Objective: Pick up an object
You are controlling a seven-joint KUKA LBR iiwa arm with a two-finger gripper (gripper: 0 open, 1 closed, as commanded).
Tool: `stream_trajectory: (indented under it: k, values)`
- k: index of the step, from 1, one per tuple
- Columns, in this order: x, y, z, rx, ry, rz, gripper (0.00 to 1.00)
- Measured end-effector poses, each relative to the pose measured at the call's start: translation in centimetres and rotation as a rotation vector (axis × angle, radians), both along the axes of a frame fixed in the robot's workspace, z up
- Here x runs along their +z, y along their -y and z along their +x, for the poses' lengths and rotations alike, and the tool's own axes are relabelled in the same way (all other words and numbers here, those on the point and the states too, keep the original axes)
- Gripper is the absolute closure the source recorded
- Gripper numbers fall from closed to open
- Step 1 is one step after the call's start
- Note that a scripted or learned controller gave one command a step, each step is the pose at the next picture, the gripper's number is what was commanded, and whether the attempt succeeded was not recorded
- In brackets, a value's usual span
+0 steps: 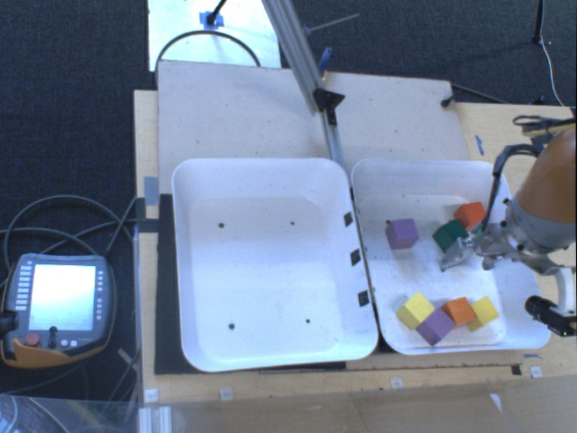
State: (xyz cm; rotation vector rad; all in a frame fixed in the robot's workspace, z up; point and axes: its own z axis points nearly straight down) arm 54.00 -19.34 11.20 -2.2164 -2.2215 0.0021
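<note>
Robotics laboratory test cell, evidenced by a grey-and-orange industrial arm (550, 197) at 3 o'clock over two shallow white plastic bins (270, 174) on a plywood bench (144, 242), an orange-trimmed handheld teach pendant with lit screen (56, 309) at 8 o'clock, looped black cables (54, 210), and dark carpet flooring (72, 79).

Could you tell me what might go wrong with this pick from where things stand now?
The gripper sits low in the right bin right beside the green block, which touches the orange block; closing there could nudge both or catch only an edge. The four blocks near the front wall are packed together, so a try there may leave the fingers no room.
</note>
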Motion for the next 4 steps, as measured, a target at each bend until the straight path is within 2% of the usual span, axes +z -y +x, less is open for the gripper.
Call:
stream_trajectory:
  k: [1,3,4]
  values:
    - [1.4,0.1,0.2,0.002,0.008,-0.003,1.0]
    - [13.2,0.0,0.2,0.003,0.012,-0.005,1.0]
    - [13.5,-6.2,1.6,0.01,0.008,0.0,1.0]
